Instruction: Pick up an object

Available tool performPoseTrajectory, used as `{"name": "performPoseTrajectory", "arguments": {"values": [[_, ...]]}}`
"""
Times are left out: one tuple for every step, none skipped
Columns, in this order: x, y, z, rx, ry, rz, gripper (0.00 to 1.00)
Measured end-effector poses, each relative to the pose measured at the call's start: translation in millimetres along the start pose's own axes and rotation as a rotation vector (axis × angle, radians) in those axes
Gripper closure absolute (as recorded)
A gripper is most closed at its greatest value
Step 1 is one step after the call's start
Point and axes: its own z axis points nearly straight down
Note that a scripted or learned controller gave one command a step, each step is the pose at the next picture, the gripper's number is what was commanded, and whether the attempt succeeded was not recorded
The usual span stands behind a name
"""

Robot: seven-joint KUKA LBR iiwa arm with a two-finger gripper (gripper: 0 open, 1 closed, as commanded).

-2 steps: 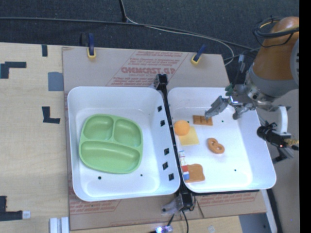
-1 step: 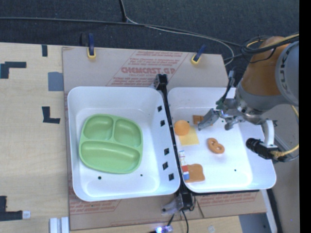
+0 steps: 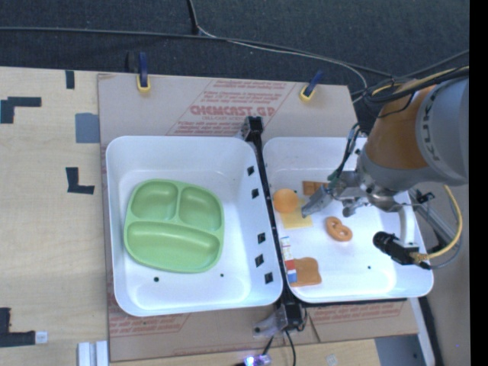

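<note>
Near item: flat tan toast-shaped piece [image 3: 306, 271], right white bin [image 3: 396, 284].
Pincer [image 3: 314, 203]: fingers apart, unloaded, over flat yellow square slice [image 3: 296, 218].
Orange pretzel-shaped piece [image 3: 338, 229]: right of pincer.
Left bin [image 3: 175, 300]: green sectioned plastic tray [image 3: 174, 225].

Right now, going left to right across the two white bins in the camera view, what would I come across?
Green divided plate → black divider between the bins → round orange piece → pretzel-shaped orange piece → grey arm with orange band.
</note>
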Motion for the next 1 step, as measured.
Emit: {"name": "performPoseTrajectory", "arguments": {"values": [[-0.8,1.3,50.1,-0.011,-0.004,0.000,0.00]]}}
